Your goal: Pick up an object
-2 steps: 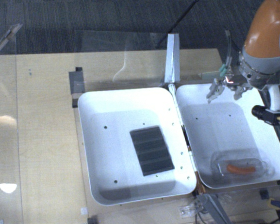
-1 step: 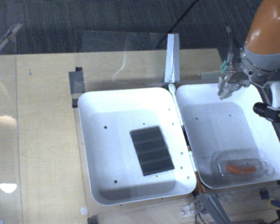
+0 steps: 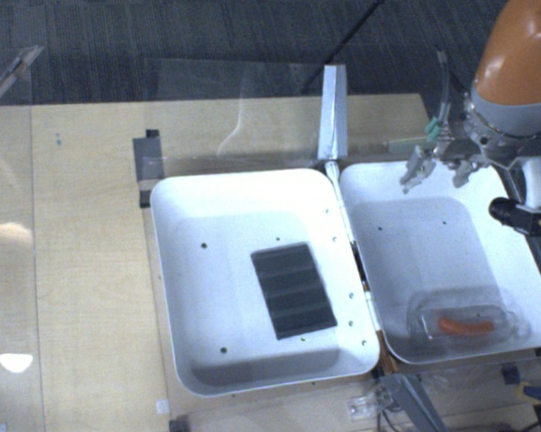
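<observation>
Clear plastic case (image 3: 468, 320) and dark ridged pad (image 3: 294, 290) both lie untouched in our bins, while our gripper (image 3: 438, 169) hangs spread and empty, everything undone.

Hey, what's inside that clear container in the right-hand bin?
The clear container lies near the front of the right bin and holds an orange object, elongated like a carrot or marker. Glare and the container's wall blur its outline, so its exact identity can't be told.
</observation>
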Robot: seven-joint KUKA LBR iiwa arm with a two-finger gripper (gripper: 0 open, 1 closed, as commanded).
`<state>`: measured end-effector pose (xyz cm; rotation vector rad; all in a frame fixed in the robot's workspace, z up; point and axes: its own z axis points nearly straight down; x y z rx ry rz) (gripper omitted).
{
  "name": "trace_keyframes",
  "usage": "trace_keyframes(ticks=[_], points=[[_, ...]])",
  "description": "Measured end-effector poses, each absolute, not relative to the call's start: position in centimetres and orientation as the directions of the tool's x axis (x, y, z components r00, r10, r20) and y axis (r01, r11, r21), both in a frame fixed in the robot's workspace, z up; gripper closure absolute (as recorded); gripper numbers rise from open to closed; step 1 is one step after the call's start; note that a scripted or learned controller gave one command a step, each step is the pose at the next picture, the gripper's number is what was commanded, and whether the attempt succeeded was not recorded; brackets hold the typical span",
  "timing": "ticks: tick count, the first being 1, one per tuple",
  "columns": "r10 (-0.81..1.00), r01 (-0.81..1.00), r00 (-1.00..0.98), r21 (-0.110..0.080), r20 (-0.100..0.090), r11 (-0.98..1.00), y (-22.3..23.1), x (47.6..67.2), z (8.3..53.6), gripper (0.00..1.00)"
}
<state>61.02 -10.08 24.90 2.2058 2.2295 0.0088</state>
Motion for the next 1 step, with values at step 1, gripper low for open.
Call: trace_keyframes(ticks=[1], points=[[0.987, 0.987, -0.161, 0.007, -0.001, 0.161, -10.31, 57.79, 9.60, 0.00]])
